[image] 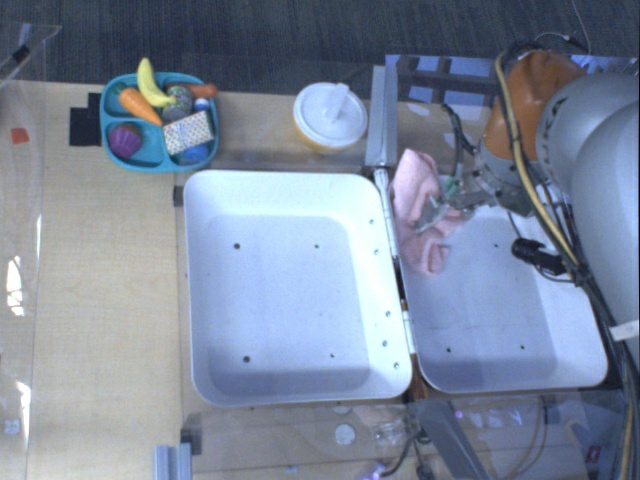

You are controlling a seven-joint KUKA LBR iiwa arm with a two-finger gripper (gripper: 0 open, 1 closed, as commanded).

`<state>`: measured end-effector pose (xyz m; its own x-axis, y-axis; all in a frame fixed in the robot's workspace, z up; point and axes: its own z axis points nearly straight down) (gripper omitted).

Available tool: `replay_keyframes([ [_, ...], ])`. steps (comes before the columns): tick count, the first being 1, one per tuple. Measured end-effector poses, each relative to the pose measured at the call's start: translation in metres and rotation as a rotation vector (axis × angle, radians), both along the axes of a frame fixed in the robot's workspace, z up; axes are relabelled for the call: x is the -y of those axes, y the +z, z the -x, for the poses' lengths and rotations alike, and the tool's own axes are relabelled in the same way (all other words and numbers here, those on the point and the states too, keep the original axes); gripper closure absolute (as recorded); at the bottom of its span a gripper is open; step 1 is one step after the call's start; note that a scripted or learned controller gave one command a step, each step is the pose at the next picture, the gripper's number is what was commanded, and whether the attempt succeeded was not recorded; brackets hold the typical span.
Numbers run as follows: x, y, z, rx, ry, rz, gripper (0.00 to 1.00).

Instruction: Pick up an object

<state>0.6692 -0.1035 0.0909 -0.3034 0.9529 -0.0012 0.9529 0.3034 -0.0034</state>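
A pink cloth [415, 206] hangs crumpled at the back left corner of the right bin [520, 353], partly over its left wall. My gripper [436, 213] reaches in from the right and sits right on the cloth, its metal fingers pressed into the pink folds. The cloth bunches around the fingertips, and part of it droops below them. The grey arm with its orange band [530, 88] fills the upper right.
The left bin [290, 283] lies beside the right one, sharing a middle wall. Behind the bins stand a blue tray [160, 123] of toy food and a white lidded cup [330, 116]. Cables run along the arm.
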Motion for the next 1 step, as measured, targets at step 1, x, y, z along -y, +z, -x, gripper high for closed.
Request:
replay_keyframes([
  [1,-0.0023,0.0126,-0.0031,0.012,0.006,0.000,1.00],
])
